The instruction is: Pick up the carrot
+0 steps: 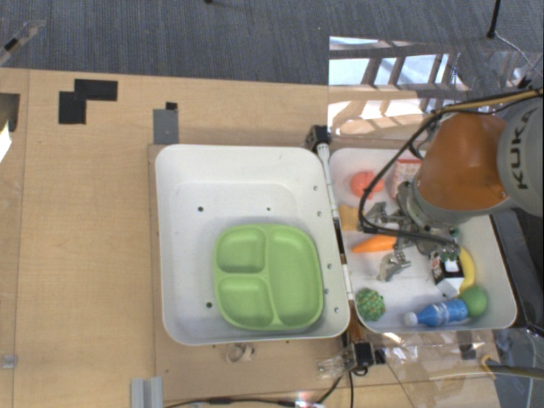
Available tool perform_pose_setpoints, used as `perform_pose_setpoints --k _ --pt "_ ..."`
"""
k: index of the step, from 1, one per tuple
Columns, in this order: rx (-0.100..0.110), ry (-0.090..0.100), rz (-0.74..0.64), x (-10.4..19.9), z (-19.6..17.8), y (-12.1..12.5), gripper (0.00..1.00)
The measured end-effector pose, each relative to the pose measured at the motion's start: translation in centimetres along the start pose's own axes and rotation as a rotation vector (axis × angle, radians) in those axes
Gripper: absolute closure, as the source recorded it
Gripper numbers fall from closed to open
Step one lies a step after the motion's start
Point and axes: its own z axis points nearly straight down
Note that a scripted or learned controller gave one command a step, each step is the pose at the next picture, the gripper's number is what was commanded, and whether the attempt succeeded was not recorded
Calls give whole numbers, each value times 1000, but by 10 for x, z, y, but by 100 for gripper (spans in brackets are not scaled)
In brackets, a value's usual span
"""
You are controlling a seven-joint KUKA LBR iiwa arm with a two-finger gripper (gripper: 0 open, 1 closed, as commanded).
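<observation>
The carrot [372, 246], small and orange, lies in the left part of the right bin [501, 266], pointing toward the divider between the bins. My gripper [393, 255] hangs over the carrot's right end, below the orange wrist band [463, 164]. The metal gripper parts overlap that end of the carrot, so I cannot see whether the carrot is between them. The arm hides the middle of the right bin.
The right bin also holds a red round item [364, 181], a green knobbly ball [370, 303], a blue bottle [438, 314], a green ball [474, 301] and a yellow banana [467, 267]. The left bin [229, 172] holds a green divided plate [269, 275].
</observation>
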Motion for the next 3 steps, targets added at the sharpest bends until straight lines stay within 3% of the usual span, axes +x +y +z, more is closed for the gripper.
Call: perform_pose_setpoints --k 1,2,3 --pt "-3 2 -249 38 12 9 0" --pt "-3 7 -191 -13 13 -6 0" --pt "-1 2 -14 24 12 5 0"
